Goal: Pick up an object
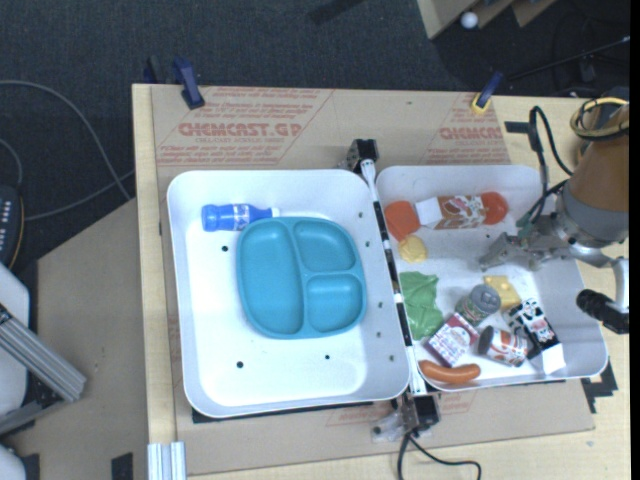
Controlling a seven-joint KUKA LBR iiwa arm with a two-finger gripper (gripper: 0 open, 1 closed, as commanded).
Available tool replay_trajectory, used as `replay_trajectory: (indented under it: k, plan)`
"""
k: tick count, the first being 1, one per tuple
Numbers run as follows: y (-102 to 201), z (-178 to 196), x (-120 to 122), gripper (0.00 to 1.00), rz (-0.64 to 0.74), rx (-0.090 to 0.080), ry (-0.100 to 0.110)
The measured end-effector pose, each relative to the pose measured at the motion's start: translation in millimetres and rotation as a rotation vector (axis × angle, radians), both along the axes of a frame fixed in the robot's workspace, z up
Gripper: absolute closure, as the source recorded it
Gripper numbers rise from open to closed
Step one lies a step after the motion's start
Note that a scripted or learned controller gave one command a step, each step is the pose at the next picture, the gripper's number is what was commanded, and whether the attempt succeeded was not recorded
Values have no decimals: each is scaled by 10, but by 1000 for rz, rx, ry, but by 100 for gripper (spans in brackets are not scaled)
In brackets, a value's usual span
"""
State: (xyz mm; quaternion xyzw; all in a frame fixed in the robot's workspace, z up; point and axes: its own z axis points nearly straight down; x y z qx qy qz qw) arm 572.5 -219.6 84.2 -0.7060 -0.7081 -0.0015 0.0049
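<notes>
Jaws (505, 251): grey metal fingers low in the right bin (590, 353), reaching in from its right side. Whether they are spread or closed I cannot tell; nothing is visibly between them.

Landmark for positions: the ketchup bottle (462, 209), red plastic with a white label, lying flat near the bin's far wall, long axis along that wall.

- Jaws sit just nearside of the bottle's right end. Judged the nearest candidate; a grasp across its short width would suit the long axis.
- Orange round item (400, 218) touches the bottle's left end; small yellow lump (413, 250) just nearside of that.
- Green crumpled piece (421, 301), soft-looking, further nearside, against the divider.
- Clutter of small packets (478, 336) well nearside of the bottle: glossy printed wrappers, a yellow block, a black-and-white carton; packed touching, hard to isolate.
- Sausage (449, 372), smooth, reddish, at the near wall, long axis parallel to the bottle's.

Left bin (200, 368): blue compartment tray (300, 274), rigid moulded plastic; small blue water bottle (236, 215) beside its far-left corner.

Worktop (300, 123): brown printed cardboard.
</notes>
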Motion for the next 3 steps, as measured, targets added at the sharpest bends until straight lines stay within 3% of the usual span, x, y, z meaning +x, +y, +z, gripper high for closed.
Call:
replay_trajectory:
  k: [1, 2, 3]
  plan:
    - [223, 5, -934, 0, -4, -10, -6]
    - [222, 113, -906, 100, -3, -13, -14]
    - [661, 727, -283, 100, -1, -9, -6]
